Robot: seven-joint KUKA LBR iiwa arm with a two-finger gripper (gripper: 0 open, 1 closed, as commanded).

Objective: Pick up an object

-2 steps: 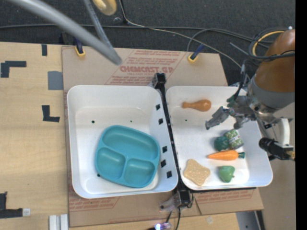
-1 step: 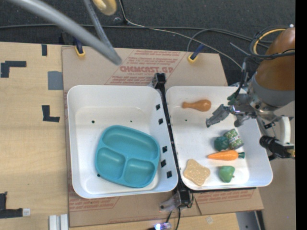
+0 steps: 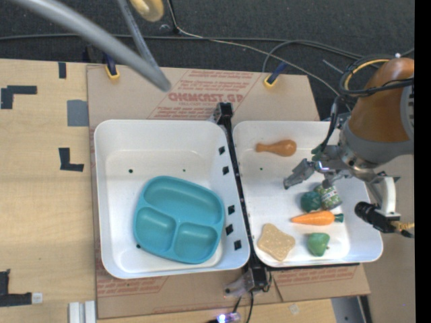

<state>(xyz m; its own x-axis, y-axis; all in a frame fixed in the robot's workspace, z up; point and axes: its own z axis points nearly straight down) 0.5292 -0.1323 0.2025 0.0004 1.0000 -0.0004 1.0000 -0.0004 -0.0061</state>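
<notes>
Here end effector (image 3: 322, 177) open, over teal toy (image 3: 315, 200).

A wooden bench (image 3: 40, 200) with black marks on its top carries a flat sheet of brown cardboard (image 3: 202, 93) printed with red lettering. Two yellow clamps (image 3: 112, 71) sit at the sheet's far edge, one near each far corner. On the cardboard rest two shallow white bins side by side, the left bin (image 3: 111, 180) and the right bin (image 3: 283, 130), touching along a shared black divider (image 3: 232, 180). Black cables (image 3: 222, 39) trail over the dark surface beyond the bench.
</notes>
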